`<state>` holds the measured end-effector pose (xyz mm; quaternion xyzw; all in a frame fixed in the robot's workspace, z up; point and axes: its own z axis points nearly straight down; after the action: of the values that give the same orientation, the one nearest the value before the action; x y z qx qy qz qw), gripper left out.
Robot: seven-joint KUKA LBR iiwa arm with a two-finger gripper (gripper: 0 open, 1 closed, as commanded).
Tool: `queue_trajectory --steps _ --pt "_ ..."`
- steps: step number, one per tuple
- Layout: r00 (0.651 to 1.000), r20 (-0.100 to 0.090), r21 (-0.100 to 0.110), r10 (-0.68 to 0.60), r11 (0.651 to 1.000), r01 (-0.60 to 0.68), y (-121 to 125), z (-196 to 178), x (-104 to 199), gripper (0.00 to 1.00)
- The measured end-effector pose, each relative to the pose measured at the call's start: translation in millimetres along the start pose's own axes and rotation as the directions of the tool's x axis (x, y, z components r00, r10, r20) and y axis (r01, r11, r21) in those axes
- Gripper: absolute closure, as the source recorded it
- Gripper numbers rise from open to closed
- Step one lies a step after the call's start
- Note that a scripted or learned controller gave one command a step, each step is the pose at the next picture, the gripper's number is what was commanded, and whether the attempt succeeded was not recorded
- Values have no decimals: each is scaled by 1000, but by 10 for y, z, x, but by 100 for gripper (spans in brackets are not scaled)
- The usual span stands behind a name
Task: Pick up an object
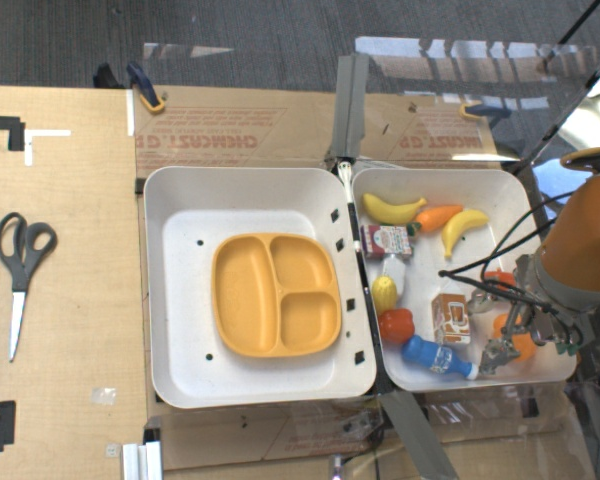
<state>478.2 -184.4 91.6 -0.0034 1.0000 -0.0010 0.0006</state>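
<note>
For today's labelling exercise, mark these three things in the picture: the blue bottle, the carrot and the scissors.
blue bottle [436, 357], camera view, middle of its body
carrot [439, 217], camera view, middle of its orange length
scissors [21, 268], camera view, where the blades cross below the handles

left bin [170, 298] holding divided plate [277, 295] at centre | right bin [420, 180] holding two bananas [392, 208], carrot [438, 218] at back; bottle [436, 357] lying at front | scissors [22, 268] lying on bench [60, 368] left of bins
</note>
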Motion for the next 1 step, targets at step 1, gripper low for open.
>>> queue_trajectory --steps 1 --pt "969 2 -3 245 969 -245 632 -78 -520 0"
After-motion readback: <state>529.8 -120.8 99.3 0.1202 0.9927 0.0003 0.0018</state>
